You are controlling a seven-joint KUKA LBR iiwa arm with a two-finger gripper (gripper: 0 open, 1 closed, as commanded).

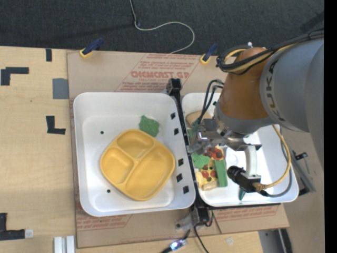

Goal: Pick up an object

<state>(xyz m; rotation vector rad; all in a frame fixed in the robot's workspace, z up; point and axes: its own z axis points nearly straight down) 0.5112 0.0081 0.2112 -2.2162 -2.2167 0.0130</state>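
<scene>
Hanging over rt bin (274, 191), gripper (210, 151); green piece (220, 174) lies near-vertical.

You are seeing red print running across the cardboard sheet (158, 73) just behind the left bin (84, 141); its large line seems to be reading "CHEMCAST GP", while the smaller lines around it are staying too fine to make out. On the grey arm (295, 83), dark letters are showing "KU" at the casing's edge.
</scene>
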